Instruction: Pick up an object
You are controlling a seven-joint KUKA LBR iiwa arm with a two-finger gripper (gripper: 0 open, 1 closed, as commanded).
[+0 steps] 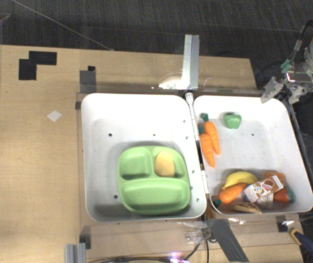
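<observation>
The gripper (282,89) is seen at the upper right of the frame, above the right bin's (255,163) far corner; whether it is open or closed cannot be told. Two carrots (209,141), a green pepper (232,120) and a banana (239,178) are found in that bin.

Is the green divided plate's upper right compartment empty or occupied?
Occupied: a yellow, lemon-like fruit sits in that compartment of the green divided plate, in the left bin.
</observation>
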